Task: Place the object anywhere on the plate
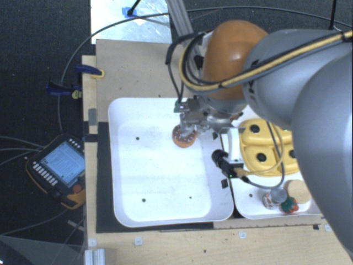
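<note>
Over the upper right of the left shallow white bin, the arm's gripper sits directly above a small round brown object lying on the bin floor. The yellow plastic plate lies in the right bin, well apart, so lifting, carrying and placing apparently all remain.

Smooth white plastic bin — glossy yellow plastic piece — matt wooden bench.
</note>
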Controlling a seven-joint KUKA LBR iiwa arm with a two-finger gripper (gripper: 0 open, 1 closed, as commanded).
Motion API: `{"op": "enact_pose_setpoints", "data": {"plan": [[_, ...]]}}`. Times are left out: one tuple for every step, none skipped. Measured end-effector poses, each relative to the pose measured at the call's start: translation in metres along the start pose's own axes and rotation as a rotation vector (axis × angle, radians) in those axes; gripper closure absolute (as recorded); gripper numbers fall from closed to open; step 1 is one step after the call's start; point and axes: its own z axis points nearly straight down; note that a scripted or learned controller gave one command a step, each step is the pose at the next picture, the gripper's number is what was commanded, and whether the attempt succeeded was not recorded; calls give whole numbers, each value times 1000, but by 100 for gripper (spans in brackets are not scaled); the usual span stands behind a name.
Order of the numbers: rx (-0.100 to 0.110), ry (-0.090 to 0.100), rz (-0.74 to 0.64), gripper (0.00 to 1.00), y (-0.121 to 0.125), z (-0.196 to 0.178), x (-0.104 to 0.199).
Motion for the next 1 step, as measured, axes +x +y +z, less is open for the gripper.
{"op": "enact_pose_setpoints", "data": {"plan": [[-2, 0, 1, 0, 1, 0, 0]]}}
